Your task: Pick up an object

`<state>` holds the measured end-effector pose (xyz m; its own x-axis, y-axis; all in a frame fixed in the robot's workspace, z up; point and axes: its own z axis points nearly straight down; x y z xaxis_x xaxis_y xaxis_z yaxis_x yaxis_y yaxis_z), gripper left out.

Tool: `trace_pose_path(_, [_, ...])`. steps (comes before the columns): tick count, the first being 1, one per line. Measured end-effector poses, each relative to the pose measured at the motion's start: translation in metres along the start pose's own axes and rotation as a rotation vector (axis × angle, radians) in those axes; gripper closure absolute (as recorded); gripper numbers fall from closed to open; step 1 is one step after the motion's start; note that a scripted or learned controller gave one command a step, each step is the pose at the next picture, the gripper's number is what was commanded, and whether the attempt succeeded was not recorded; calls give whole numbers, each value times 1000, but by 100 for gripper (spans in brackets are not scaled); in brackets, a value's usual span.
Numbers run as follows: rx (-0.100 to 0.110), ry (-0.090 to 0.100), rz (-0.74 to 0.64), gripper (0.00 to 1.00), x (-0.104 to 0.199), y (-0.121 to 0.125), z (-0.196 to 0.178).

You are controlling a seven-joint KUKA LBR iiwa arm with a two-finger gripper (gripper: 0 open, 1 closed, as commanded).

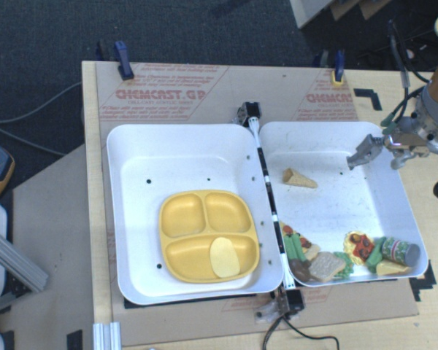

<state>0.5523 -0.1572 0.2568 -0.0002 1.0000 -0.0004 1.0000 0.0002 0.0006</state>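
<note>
A: Gripper (379, 152) sits spread and empty at the right bin's (394, 188) far rim; the wedge (299, 179) lies mid-bin.
B: It could clip that rim, or miss the flat wedge.

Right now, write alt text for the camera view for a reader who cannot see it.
A robot gripper hangs over the far right corner of the right white bin, holding nothing. That bin has a wedge-shaped piece lying alone and toy food piled along its near edge. The left bin holds a yellow divided plate with a pale oval piece.
</note>
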Motion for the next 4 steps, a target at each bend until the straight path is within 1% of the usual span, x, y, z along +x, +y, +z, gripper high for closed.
trace_pose_path(1, [4, 3, -8, 0, 82, 33, 48])
trace_pose_path(2, [10, 1, 1, 0, 58, 60, 154])
trace_pose_path(3, [6, 2, 1, 0, 64, 56, 174])
trace_pose_path(4, [-2, 0, 1, 0, 54, 71, 172])
